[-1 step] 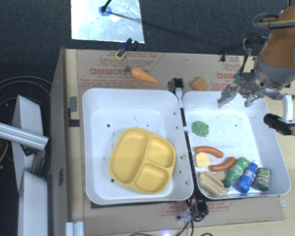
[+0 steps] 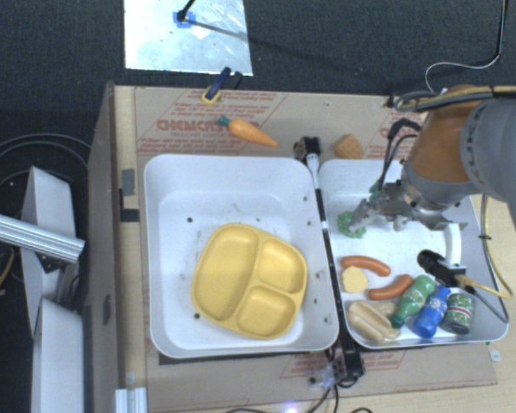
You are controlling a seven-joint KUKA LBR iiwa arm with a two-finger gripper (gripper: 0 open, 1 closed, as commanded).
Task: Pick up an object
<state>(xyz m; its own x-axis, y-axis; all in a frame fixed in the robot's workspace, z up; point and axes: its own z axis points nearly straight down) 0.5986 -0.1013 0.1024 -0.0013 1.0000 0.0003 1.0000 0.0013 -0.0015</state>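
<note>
End effector (image 2: 367,214) low in the right bin (image 2: 490,338), just beside the broccoli (image 2: 353,224) at its 10 o'clock corner, evidently lined up to grasp it. Finger state: cannot tell.

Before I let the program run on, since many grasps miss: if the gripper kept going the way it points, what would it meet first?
The gripper points toward the view's left and downward, at the green broccoli-like toy in the right bin. That toy looks first in line, though depth is hard to judge.
</note>
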